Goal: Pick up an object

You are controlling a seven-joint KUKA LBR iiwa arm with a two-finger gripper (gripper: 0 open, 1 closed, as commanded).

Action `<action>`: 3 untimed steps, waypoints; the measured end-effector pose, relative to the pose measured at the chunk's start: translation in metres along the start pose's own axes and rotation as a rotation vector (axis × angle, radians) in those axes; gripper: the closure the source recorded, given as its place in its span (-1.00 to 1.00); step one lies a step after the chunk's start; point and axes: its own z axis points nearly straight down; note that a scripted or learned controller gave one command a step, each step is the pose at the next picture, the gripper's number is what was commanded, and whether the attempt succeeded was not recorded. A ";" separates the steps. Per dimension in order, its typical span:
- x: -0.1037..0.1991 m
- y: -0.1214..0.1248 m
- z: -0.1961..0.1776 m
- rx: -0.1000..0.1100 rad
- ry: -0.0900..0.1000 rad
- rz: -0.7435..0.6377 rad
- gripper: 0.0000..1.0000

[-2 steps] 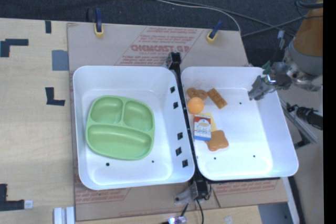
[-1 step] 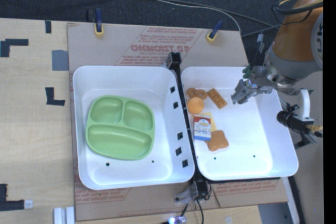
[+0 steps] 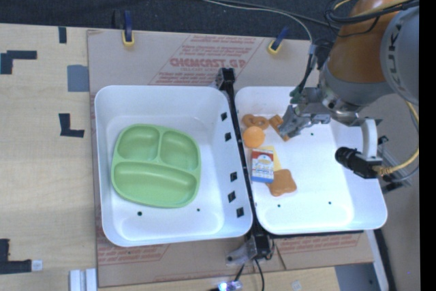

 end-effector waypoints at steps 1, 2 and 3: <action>0.048 0.003 -0.002 -0.001 -0.001 0.000 1.00; 0.101 -0.006 -0.002 0.001 0.000 0.000 1.00; 0.161 -0.010 0.000 0.001 -0.001 -0.001 1.00</action>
